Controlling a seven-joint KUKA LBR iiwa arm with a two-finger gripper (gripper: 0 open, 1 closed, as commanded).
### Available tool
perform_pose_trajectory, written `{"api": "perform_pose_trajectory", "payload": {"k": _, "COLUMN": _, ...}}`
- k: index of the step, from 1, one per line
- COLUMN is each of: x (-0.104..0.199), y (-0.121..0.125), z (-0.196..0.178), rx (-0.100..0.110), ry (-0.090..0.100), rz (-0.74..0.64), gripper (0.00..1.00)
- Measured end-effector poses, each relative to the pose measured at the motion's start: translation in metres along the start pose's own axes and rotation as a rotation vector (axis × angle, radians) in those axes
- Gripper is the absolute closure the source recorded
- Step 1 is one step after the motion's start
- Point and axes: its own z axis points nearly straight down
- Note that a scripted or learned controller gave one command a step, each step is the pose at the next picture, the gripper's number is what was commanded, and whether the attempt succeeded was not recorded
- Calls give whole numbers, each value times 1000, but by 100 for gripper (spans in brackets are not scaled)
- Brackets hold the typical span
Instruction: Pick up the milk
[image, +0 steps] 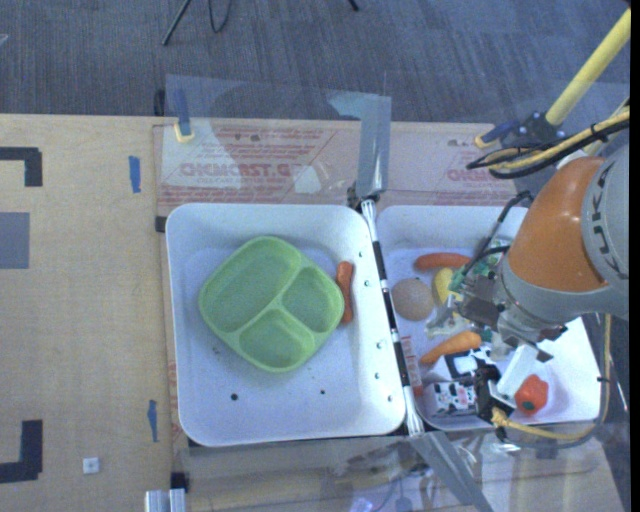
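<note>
1. The gripper (478, 352) hangs low over the right bin (580, 385); whether it grips anything cannot be told.
2. The milk (455, 395), a black-and-white carton, lies partly hidden just under it.
3. An orange carrot (450, 346) lies beside the carton.

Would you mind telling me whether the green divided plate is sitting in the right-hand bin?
No, the green divided plate lies in the left bin, with a small orange item beside it.
</note>
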Motion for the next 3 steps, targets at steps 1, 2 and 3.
{"api": "perform_pose_trajectory", "payload": {"k": 1, "x": -35, "y": 21, "z": 68, "rx": -24, "ry": 1, "rz": -47, "gripper": 0}}
{"api": "perform_pose_trajectory", "payload": {"k": 2, "x": -77, "y": 49, "z": 77, "rx": -52, "ry": 14, "rz": 11, "gripper": 0}}
{"api": "perform_pose_trajectory", "payload": {"k": 3, "x": -56, "y": 32, "z": 73, "rx": -36, "ry": 1, "rz": 141, "gripper": 0}}
